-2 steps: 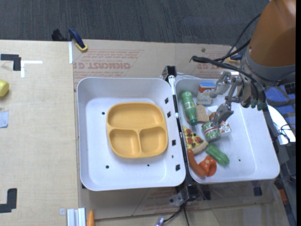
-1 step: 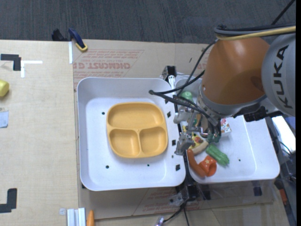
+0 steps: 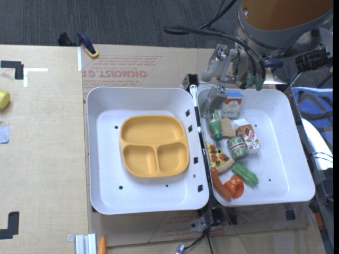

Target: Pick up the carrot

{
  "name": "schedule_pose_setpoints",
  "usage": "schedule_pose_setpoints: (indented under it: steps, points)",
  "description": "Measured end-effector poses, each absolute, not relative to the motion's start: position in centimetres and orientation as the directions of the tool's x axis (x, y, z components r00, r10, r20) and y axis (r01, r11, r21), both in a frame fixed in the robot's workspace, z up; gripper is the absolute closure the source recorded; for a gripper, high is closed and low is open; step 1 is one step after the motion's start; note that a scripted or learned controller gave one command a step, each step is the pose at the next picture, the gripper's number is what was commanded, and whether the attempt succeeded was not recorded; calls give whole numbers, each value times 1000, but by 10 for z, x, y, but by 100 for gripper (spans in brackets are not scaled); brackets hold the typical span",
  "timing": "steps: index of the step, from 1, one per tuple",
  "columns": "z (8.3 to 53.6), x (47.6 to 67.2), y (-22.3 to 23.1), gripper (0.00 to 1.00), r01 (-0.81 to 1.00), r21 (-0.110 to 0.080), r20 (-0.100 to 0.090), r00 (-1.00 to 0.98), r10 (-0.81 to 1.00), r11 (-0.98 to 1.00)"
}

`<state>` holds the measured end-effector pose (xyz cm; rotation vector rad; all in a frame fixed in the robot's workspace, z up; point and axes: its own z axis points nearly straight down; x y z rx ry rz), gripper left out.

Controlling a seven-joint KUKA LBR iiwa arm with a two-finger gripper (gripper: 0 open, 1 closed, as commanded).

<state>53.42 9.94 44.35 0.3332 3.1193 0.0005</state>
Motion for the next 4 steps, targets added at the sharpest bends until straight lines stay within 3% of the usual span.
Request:
schedule_pose_setpoints:
  steps: [1,2,3,4]
  points:
    - [207,527,141,0,-16,0,-1,-1000,-16,1000]
    - [106,517,144,0,47,2,1,-999,47,999]
    - [112,517,144,100,49,4,3,-999,49,999]
    - [97,520,146,100,-21,5,-4,-1000,-21,1000]
